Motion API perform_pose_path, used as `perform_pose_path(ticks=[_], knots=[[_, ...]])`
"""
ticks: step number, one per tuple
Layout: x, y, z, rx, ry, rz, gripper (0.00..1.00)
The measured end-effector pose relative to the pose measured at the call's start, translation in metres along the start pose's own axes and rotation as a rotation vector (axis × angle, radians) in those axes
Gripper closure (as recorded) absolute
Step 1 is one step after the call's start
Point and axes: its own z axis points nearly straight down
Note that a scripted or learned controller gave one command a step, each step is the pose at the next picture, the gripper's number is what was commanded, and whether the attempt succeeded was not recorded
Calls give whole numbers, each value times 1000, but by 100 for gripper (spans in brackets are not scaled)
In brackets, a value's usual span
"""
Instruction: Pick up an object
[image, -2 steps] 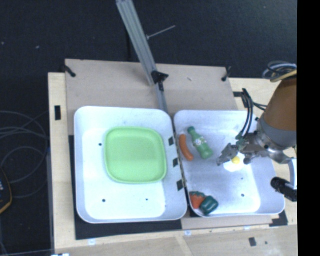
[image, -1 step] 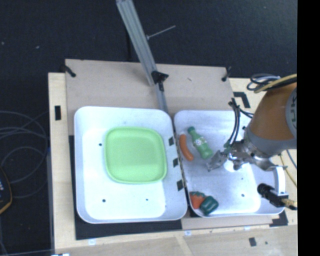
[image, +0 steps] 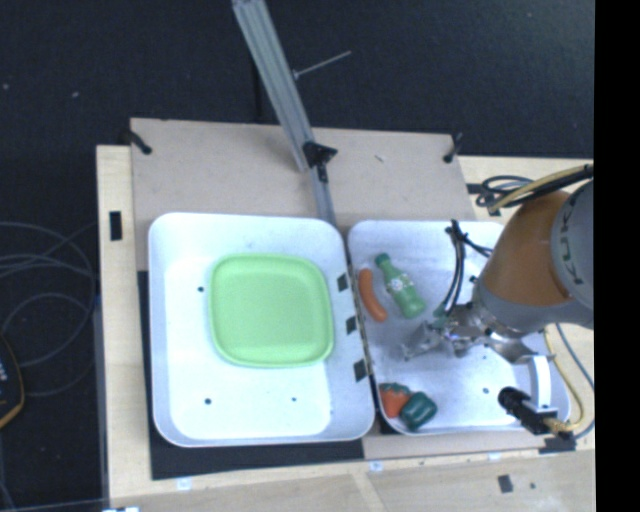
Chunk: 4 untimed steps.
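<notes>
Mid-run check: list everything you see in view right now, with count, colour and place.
left bin: one, white, view's left
right bin: one, white, alongside it
plate: one, light green, squarish, in left bin
bottle: one, green, lying in right bin, far-left part
sausage-shaped piece: one, orange, left of bottle
orange-red piece: one, right bin's near-left corner
dark green block: one, right beside orange-red piece
pole: one, grey, slanting behind bins
arm: one, grey and orange, over right bin
tool: one, metallic, over right bin's middle
</notes>
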Motion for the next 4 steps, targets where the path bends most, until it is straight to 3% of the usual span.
perform_pose_path(ticks=[1, 3, 4], knots=[[0, 1, -12, -5, 0, 1, 100], [-8, 1, -81, -6, -1, -1, 100], [31, 17, -89, -5, 0, -4, 100]])
